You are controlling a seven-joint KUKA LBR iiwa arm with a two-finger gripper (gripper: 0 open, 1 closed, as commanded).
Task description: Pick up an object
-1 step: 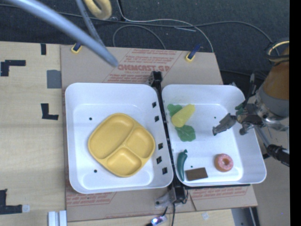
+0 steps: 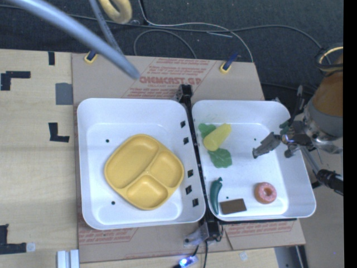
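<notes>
Pink ring-shaped doughnut [image 2: 265, 192] beside flat brown slab [image 2: 232, 206]

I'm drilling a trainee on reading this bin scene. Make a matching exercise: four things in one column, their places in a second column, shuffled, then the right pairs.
Things:
1. yellow divided plate
2. pink doughnut
3. brown block
4. yellow toy

Places:
A. right bin, near corner by the divider, beside the green pepper
B. right bin, against the divider, among green pieces
C. middle of the left bin
D. right bin, near its front right corner

Pairs: 1-C, 2-D, 3-A, 4-B
</notes>
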